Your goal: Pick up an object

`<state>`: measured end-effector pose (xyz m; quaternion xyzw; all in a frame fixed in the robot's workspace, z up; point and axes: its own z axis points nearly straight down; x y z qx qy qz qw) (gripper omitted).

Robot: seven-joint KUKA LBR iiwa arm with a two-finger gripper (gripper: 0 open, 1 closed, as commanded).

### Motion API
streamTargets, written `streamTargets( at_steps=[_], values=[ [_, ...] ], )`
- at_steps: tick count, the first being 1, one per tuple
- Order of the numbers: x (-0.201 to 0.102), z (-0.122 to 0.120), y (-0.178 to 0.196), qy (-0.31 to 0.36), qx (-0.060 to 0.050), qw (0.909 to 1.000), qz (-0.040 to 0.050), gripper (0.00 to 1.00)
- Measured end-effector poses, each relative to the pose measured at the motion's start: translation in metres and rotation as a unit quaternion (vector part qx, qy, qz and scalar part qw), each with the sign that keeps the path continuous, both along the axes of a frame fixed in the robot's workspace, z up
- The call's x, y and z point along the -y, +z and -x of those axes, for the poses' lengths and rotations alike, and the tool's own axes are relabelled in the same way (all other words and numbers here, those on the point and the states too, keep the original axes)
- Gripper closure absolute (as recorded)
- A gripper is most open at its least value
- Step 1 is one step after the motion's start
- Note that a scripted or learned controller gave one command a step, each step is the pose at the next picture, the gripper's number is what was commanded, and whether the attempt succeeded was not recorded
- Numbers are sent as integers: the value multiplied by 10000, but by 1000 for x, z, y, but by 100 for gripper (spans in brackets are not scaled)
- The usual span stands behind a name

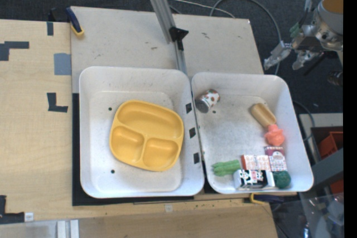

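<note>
Little of the task is judged to be done: nothing is seen between the fingers of the claw (295, 53), which is held above the counter (128, 36) just beyond the far right corner of the right bin (237, 79), outside its rim. The fingers appear spread apart, though the view there is cluttered and this is said with some doubt. A choice of object, a descent and a grasp are all left to be made.

The candidate objects are gathered in the right bin. A small patterned cup (207, 100) is lying tipped at the far left of that bin. A tan cylinder (263, 114) lies towards the right wall, nearest to the claw, with a pink toy (274, 135) just on its near side. Along the near wall a green piece (225, 168), some small printed cartons (263, 163) and a dark green ball (281, 179) are packed closely together. In the left bin (92, 136) a yellow divided plate (146, 135) is set, well apart from the claw
</note>
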<state>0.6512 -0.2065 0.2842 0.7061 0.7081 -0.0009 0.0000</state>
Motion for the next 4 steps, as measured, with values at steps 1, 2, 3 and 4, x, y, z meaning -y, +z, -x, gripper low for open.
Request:
streamTargets(
  at_steps=[1, 2, 3, 4],
  values=[
    [0, 0, 0, -1, 0, 10000, 2, 0],
    [2, -4, -63, -5, -28, 10000, -5, 0],
    [-1, 6, -113, -1, -27, 10000, -5, 0],
    [-2, 9, -178, -3, -36, 10000, -9, 0]
  ],
)
